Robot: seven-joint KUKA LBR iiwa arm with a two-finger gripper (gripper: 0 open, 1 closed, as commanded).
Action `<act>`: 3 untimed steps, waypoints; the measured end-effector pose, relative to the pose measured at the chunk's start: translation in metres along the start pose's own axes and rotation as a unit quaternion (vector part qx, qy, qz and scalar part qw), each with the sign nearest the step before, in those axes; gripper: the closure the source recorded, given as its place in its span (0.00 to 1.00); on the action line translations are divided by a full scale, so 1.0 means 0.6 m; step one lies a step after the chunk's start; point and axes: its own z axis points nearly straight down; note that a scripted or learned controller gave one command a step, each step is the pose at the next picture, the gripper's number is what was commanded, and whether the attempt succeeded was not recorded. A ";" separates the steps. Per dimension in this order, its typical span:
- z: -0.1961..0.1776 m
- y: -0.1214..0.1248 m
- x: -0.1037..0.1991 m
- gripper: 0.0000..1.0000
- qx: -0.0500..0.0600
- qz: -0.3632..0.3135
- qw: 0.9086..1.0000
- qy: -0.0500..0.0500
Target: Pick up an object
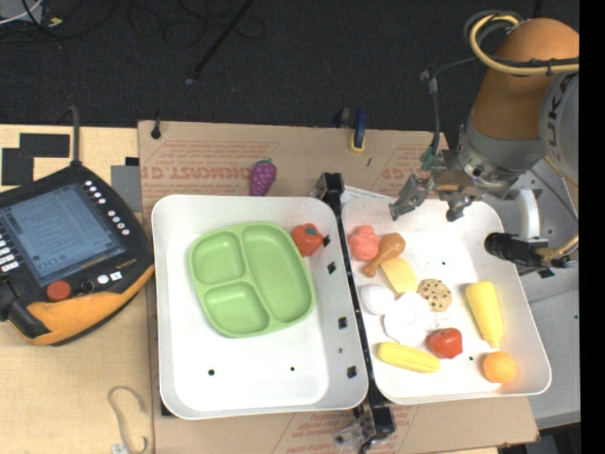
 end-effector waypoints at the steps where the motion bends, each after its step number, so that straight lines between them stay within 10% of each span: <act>1: 0.102 -0.004 0.013 0.00 0.004 0.001 1.000 0.001; 3: 0.265 -0.014 0.023 0.00 0.000 0.000 1.000 -0.002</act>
